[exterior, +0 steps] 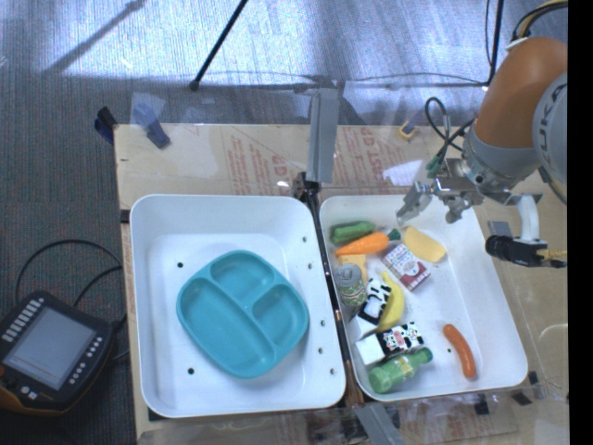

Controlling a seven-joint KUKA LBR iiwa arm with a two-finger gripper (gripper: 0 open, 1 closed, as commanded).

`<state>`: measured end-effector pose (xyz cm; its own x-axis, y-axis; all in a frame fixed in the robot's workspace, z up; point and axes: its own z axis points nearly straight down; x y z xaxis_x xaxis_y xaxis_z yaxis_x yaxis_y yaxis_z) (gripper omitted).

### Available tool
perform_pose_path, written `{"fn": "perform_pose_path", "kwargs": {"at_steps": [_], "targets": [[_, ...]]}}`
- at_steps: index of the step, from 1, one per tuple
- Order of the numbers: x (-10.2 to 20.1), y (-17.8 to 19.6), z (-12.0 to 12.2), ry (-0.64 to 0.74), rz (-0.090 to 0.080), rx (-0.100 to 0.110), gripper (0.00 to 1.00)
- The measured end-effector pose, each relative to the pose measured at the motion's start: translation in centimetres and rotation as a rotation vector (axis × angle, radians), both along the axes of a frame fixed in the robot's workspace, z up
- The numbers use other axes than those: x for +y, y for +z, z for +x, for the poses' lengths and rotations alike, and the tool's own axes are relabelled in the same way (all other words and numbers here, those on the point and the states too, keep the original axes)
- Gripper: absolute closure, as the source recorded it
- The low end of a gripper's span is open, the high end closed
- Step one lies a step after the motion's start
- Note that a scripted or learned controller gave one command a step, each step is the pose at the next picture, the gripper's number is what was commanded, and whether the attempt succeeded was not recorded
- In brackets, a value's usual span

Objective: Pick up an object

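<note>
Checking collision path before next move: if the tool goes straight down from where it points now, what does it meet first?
Probably the yellow block, just below the tool in the right bin. Depth is unclear from this slanted view; it could land on bare bin floor beside it.

Evenly lit from overhead, slightly soft and grainy, with pale bluish patches on the floor (278, 26) and mild glare off the white bins (153, 248).

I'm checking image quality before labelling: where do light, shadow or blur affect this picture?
Camera view: a bright patch of light lies on the floor behind the bench; the bins are evenly lit with soft shadows; the gripper and toy food look slightly soft.
</note>
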<state>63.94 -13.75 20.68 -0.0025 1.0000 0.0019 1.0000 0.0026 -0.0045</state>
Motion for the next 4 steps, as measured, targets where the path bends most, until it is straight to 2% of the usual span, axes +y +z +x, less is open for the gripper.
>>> {"fn": "perform_pose_path", "kwargs": {"at_steps": [1,2,3,4], "targets": [[-2.3,-11.9,-1.7,0.132,0.001,0.000,0.00],[-2.3,-11.1,-1.7,0.129,0.003,0.002,1.00],[5.9,0.2,-2.9,0.072,-0.001,-0.002,1.00],[6.2,6.6,-6.0,0.105,-0.001,-0.001,1.00]]}}
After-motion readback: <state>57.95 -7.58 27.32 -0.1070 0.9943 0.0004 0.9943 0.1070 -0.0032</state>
